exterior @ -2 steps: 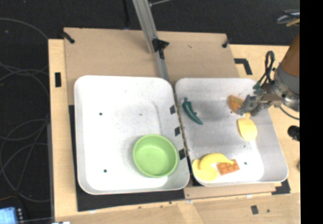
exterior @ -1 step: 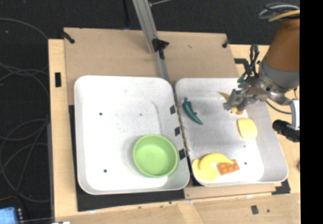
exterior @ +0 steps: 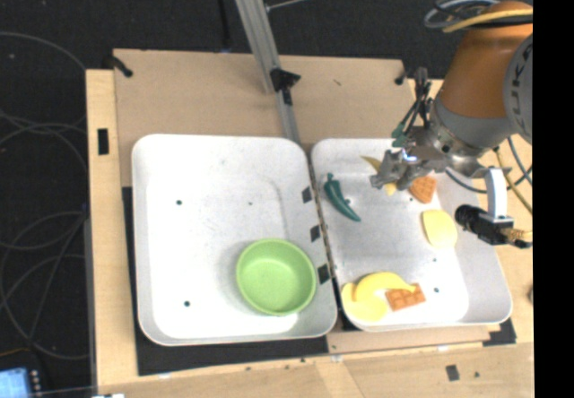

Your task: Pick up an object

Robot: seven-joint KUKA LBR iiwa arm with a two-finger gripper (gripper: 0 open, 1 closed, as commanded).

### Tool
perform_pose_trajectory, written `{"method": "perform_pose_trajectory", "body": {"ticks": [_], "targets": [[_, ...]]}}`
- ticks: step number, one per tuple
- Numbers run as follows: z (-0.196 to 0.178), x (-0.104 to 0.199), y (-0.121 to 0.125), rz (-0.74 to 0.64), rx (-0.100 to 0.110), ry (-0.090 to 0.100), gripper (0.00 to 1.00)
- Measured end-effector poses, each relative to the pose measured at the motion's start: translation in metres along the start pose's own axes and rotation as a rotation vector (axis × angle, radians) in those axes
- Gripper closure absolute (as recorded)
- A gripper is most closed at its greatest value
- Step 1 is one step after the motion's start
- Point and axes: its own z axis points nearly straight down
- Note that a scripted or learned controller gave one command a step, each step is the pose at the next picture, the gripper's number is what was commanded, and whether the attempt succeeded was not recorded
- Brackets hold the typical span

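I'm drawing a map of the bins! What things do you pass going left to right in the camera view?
Green bowl → teal curved toy → yellow piece in the near corner → pale yellow slice.

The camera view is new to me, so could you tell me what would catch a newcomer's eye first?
The grey and orange arm stands out first, reaching in from the right with its gripper low over the far end of the right bin. Next comes the bright green bowl in the left bin's near right corner. A yellow piece lies at the right bin's near edge.
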Motion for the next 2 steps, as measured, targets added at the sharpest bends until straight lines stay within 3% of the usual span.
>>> {"method": "perform_pose_trajectory", "body": {"ticks": [2], "targets": [[-0.012,0.106,0.009,0.001,0.002,0.0,1.0]]}}
